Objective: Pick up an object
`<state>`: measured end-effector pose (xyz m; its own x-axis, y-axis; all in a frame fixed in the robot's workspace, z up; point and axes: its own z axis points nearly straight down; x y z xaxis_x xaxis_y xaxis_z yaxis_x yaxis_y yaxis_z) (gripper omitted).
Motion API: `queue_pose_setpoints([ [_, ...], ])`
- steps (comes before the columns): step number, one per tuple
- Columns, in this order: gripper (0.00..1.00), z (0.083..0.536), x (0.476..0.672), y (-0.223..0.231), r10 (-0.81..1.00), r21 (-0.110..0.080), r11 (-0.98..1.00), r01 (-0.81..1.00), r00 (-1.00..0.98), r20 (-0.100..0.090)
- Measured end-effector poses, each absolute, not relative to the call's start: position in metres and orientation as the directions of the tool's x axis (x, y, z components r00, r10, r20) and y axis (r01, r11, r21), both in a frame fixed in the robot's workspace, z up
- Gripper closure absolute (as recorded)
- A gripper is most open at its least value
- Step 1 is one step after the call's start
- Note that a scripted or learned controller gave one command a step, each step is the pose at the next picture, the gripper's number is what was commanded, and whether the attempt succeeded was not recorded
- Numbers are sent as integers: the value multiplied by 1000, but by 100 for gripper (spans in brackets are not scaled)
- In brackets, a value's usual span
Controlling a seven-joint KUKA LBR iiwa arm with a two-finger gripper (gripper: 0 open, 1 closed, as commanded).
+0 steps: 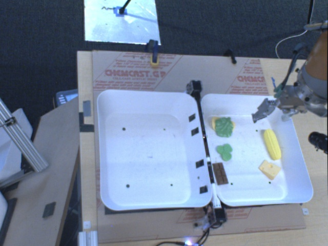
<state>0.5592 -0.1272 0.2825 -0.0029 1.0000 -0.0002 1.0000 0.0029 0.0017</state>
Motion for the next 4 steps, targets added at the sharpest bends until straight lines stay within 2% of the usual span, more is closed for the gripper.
queue_pose_setpoints([
  [1, 100, 294, 560, -127, 1000, 6, 5, 1000, -5, -1],
  [2, 100, 434, 530, -116, 1000, 17, 6, 1000, -6, -3],
  [3, 100, 461, 562, -119, 1000, 8, 6, 1000, -6, -2],
  [4, 100, 486, 585, -123, 1000, 7, 5, 1000, -5, -2],
])
